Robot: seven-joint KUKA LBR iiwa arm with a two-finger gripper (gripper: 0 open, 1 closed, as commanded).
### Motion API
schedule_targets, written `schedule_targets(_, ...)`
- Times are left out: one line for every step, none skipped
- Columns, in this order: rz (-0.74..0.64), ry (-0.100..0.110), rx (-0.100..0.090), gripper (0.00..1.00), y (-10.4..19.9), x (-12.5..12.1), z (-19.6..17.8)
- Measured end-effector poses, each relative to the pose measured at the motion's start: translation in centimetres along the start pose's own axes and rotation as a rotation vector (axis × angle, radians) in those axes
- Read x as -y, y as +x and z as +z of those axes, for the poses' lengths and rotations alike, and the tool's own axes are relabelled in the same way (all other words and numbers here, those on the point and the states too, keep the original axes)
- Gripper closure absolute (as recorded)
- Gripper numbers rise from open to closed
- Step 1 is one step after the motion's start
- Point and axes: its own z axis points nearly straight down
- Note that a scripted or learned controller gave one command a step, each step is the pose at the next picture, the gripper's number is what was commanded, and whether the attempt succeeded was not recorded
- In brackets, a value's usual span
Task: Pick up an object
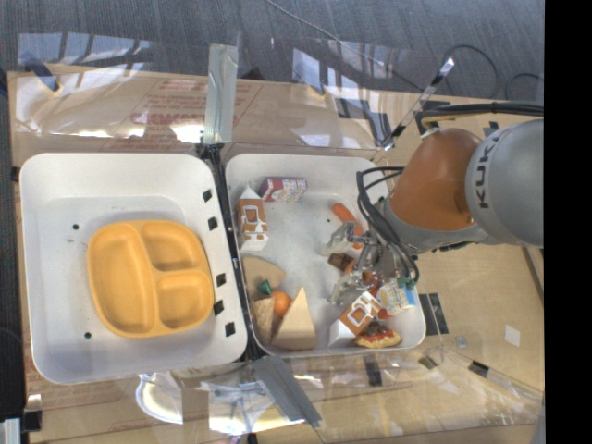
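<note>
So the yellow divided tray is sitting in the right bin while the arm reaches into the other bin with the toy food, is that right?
Not quite: the camera view shows the yellow divided tray in the left bin. The arm reaches into the right bin, which holds the toy food.

Bright, even light falls from above onto the bench. Clear plastic sheeting point(305, 91) behind the bins catches strong white glare in patches and streaks, partly washing out the cardboard beneath it. More glare shines off the sheeting at the bottom edge. The two white bins, left bin point(55, 192) and right bin point(305, 166), look evenly lit, with soft, faint shadows along their inner walls. The orange band point(433, 188) of the arm shows a smooth sheen. Small items in the right bin look slightly soft and hard to tell apart. The dark floor at the top stays dim.
</note>
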Motion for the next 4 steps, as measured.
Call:
schedule_targets(-0.085,-0.003,-0.004,0.00,-5.3,-2.9,0.2)
schedule_targets(-0.054,-0.002,-0.002,0.00,-6.8,-0.4,0.1)
schedule_targets(-0.007,-0.003,-0.006,0.00,-1.2,-2.1,0.2)
schedule_targets(-0.012,0.000,0.002,0.00,-10.9,-0.8,-5.4)
